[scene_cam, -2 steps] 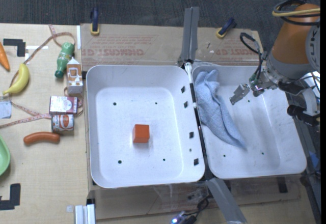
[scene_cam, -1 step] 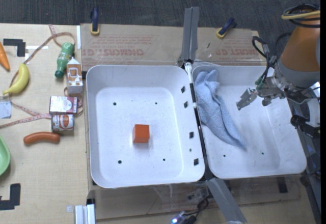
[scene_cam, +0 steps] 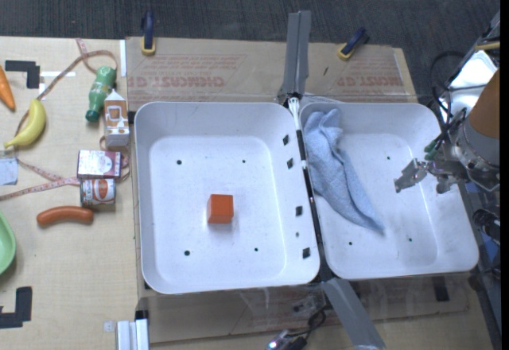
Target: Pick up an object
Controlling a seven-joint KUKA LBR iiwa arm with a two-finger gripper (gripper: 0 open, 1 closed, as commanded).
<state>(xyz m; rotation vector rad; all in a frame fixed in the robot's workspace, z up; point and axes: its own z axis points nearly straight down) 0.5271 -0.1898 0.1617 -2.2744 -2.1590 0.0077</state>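
Observation:
An orange-red block sits near the middle of the left bin. A light blue cloth lies crumpled along the left side of the right bin, reaching from the bin's far corner toward its middle. My gripper hangs over the right part of the right bin, to the right of the cloth and apart from it. Its fingers stand open with nothing between them.
Left of the bins, the wooden bench holds a banana, a green bottle, a small carton, a can, a sausage and a carrot. A grey divider bar stands behind the bins.

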